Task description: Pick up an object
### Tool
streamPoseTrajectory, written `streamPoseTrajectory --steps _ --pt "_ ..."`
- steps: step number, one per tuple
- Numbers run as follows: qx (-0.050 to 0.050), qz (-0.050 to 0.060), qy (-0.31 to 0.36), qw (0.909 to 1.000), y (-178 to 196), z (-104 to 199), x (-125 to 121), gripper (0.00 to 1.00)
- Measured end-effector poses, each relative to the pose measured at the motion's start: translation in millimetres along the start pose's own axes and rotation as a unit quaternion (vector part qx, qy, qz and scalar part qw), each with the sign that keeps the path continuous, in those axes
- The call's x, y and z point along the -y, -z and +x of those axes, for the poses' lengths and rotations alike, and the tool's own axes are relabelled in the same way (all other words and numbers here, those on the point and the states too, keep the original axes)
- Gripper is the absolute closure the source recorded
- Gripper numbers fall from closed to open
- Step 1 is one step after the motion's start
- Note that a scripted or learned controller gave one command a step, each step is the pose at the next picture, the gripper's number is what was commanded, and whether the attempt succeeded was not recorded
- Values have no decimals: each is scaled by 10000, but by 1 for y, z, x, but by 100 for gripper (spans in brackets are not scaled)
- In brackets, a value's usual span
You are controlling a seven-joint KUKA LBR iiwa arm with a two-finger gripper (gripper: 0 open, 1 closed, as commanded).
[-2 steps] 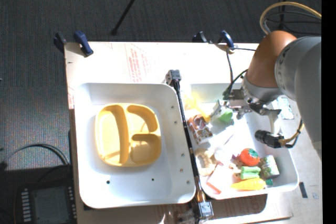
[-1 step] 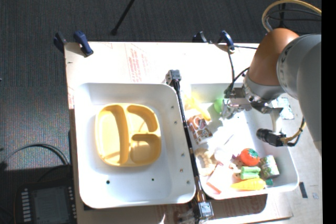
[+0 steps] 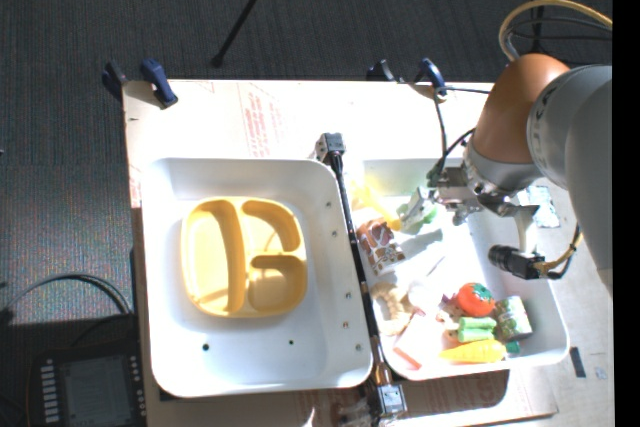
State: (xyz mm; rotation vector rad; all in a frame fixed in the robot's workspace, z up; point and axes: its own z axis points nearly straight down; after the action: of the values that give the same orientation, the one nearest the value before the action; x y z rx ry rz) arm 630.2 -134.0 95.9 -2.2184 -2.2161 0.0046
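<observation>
The right bin (image 3: 545, 335) holds several small objects. Near its front right lie a red tomato-like toy (image 3: 474, 298), a green piece (image 3: 477, 327), a yellow piece (image 3: 474, 351) and a green-and-white packet (image 3: 513, 315). A brown patterned packet (image 3: 380, 243) lies by the bin's left wall. A pale green and white item (image 3: 414, 209) sits in the back part of the bin. My gripper (image 3: 442, 198) hangs low over that back part, just right of the pale green item. Whether it touches the item is unclear.
The left bin (image 3: 170, 185) holds a yellow divided plate (image 3: 243, 256). A black rail (image 3: 350, 225) runs between the bins. Blue clamps (image 3: 157, 80) grip the bench's back edge. The arm's orange band (image 3: 520, 105) and a black cable plug (image 3: 510, 260) hang over the right bin.
</observation>
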Motion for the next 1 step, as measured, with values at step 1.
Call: streamPoseTrajectory --steps 1 --pt "4 -12 -6 10000 -10 -51 94 0"
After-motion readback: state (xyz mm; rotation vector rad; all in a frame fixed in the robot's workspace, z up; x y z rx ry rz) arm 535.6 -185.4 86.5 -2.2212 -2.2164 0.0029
